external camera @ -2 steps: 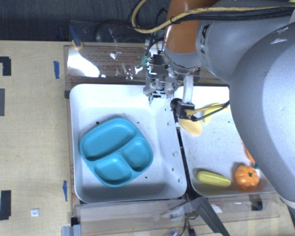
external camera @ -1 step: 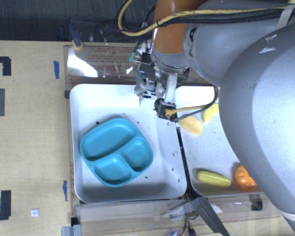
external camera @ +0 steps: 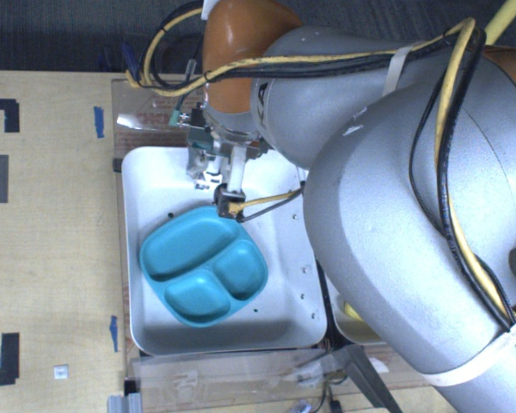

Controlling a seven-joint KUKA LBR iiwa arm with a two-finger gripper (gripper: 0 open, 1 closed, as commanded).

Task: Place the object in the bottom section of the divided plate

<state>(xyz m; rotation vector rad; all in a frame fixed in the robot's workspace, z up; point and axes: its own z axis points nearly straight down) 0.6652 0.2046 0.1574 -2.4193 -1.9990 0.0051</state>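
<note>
Camera view: placing is not done; you see nothing lying in the plate (external camera: 202,265)'s bottom section (external camera: 198,298).
Nearest you, the bin (external camera: 224,344) is smooth white plastic with a rounded rim. The plate lies in it: glossy blue, soft-cornered, with three shallow sections. Just beyond its far edge hangs the gripper (external camera: 211,177), bare metal. You cannot tell whether it is open, closed or carrying the object.

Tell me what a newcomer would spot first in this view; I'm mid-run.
The grey arm dominates, covering the right half of the view, with its orange band at top centre. Next comes the blue divided plate, lying tilted in the middle of the white bin. The gripper hangs just beyond the plate's upper rim.
</note>
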